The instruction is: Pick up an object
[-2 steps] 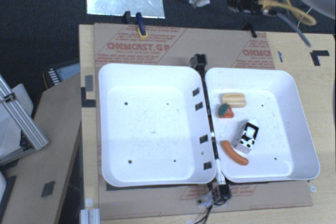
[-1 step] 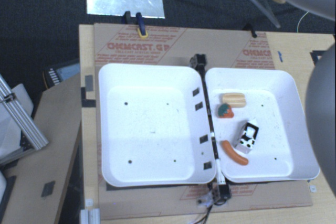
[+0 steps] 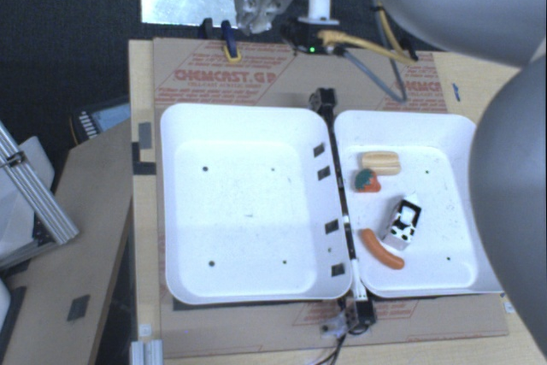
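Observation:
The right bin [image 3: 457, 141] holds a tan bun-shaped piece [image 3: 379, 161], a small red and green piece [image 3: 367, 180], a black and white cow-patterned box [image 3: 403, 222] and an orange sausage shape [image 3: 381, 250]. My gripper [image 3: 256, 8] hangs high at the top of the view, beyond the far edge of the left bin [image 3: 184, 141] and well away from all the objects. Nothing shows between its fingers.
Both bins rest on a cardboard sheet [image 3: 222, 74] printed with red lettering. A black hinge strip [image 3: 338, 201] runs between the bins. Yellow and grey cables [image 3: 376, 51] trail behind the right bin. The grey arm [image 3: 513, 184] looms over the right side.

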### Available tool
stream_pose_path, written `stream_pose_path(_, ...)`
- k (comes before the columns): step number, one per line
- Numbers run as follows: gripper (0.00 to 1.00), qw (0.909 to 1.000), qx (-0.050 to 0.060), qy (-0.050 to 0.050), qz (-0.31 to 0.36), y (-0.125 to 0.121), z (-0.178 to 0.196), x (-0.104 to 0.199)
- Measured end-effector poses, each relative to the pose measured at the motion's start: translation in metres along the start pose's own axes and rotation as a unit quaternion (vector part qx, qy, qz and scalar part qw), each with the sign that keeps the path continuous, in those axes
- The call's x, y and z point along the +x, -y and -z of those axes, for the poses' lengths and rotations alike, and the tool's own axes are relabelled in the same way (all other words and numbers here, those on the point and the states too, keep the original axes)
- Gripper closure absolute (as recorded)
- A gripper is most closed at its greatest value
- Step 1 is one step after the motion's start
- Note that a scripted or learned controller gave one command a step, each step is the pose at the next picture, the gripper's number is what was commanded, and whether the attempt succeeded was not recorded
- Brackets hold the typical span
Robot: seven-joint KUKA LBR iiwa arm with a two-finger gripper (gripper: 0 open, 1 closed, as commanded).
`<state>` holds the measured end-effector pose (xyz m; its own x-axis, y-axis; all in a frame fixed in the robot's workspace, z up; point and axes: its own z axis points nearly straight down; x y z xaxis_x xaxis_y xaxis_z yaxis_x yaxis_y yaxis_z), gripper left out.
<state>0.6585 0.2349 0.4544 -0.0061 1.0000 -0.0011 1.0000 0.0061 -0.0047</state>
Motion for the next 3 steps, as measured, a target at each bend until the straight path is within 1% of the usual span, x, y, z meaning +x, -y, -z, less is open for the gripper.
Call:
stream_pose_path(1,1.0,1.0,-0.006,-0.002,0.001,0.051,0.086,0.0)
stream_pose_path(2,1.0,1.0,0.004,0.001,-0.004,0.139,-0.015,-0.054)
stream_pose_path(3,1.0,1.0,-0.007,-0.001,-0.004,0.1,0.068,-0.084)
